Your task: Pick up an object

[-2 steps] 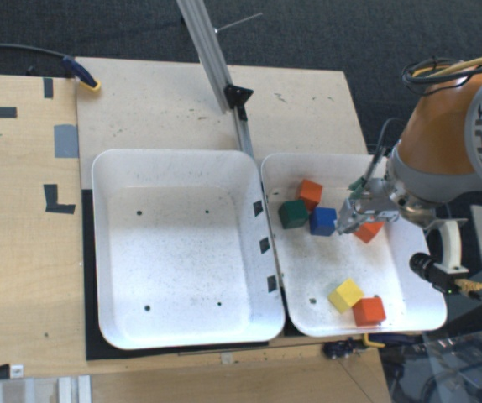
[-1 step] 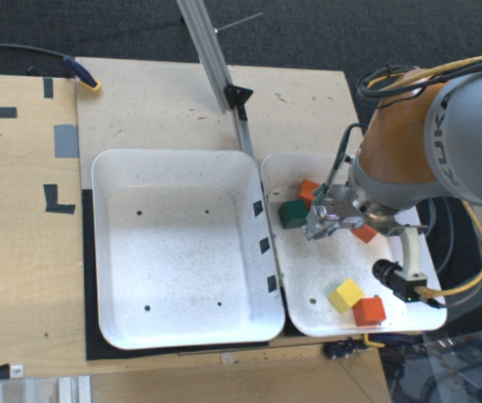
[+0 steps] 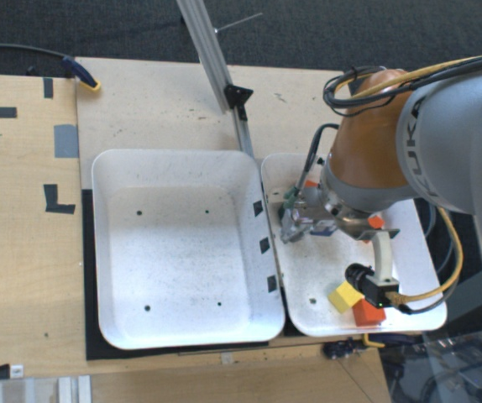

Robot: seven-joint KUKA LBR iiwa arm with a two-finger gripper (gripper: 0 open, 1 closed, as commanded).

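**A:** Where is the arm in the camera view?

**B:** The grey arm [image 3: 442, 141], with its orange band, reaches in from the right and bends over the right bin [image 3: 308, 277]. The end effector [image 3: 296, 225] sits low near that bin's left wall, close to the rim next to the left bin [image 3: 174, 254].

**A:** Apart or together?

**B:** I cannot tell, because the wrist covers it from above. I also cannot tell whether it holds anything.

**A:** What is there to pick up?

**B:** A yellow block [image 3: 344, 296] lies toward the front right of the right bin. It touches an orange block [image 3: 367, 313] that lies nearer the front rim. Both are well apart from the end effector. A small orange piece [image 3: 376, 222] shows at the wrist's right side, partly hidden. There is a green bit [image 3: 291, 196] just beside the end effector, too small to make out.

**A:** And around the bins?

**B:** The left bin's white floor has four small dark dots. Both bins rest on a dark mat [image 3: 90, 309] on the wooden worktop [image 3: 23, 250]. A metal rail [image 3: 207, 40] slants down from the top toward the gap between the bins, with a black clamp [image 3: 237, 97] on it. A cable [image 3: 23, 50] with a blue and yellow end lies at the worktop's far left.
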